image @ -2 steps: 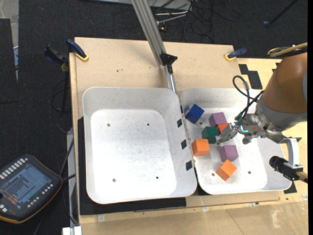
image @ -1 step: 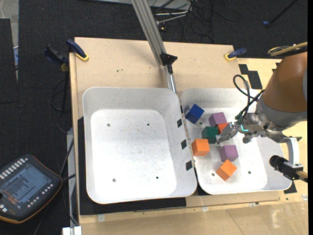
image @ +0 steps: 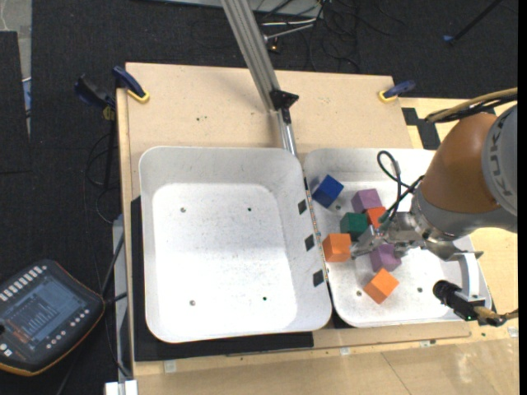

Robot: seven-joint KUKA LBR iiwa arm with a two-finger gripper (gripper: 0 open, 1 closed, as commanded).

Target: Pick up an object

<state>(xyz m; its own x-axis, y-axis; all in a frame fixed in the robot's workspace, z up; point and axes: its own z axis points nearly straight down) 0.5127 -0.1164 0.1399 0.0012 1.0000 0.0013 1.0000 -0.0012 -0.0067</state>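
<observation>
Gripper [image: 368, 243], finger state indiscernible, among blocks: green block [image: 355, 223] above, orange block [image: 336, 247] left, purple block [image: 384, 258] right.

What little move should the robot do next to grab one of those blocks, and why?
Probably a short, careful drop straight down. The gripper sits low in the right bin, in the crowd of blocks: the green block, a purple block and an orange block all press close. A sideways move would likely just shove them.

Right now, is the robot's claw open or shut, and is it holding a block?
End effector: among the blocks in the right bin; open or shut, cannot be told.
</observation>
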